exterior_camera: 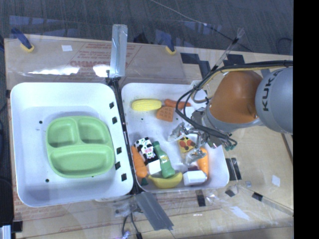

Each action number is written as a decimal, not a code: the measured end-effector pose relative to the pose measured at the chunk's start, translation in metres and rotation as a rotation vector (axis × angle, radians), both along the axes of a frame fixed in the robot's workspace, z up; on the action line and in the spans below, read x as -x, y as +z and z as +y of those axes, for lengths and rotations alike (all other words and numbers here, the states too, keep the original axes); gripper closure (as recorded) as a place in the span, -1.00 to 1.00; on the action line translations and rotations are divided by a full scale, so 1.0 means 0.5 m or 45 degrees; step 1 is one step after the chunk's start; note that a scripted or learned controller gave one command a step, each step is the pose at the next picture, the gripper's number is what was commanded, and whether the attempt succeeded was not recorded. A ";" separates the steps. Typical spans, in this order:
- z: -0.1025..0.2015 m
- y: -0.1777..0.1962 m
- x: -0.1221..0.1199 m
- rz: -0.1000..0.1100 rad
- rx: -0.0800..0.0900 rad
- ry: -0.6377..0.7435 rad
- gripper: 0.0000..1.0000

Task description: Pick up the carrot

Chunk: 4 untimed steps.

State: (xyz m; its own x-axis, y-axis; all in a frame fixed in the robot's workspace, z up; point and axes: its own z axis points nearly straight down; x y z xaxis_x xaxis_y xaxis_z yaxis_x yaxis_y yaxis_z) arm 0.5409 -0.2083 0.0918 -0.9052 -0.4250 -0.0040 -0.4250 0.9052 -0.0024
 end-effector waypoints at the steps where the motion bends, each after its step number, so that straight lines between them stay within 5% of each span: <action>1: 0.004 0.023 -0.005 -0.010 0.001 0.006 1.00; 2: 0.004 0.022 -0.005 -0.009 0.001 0.006 -1.00; 3: 0.001 0.006 0.067 -0.011 0.002 0.260 -1.00; 4: 0.005 0.026 0.064 -0.009 0.001 0.268 1.00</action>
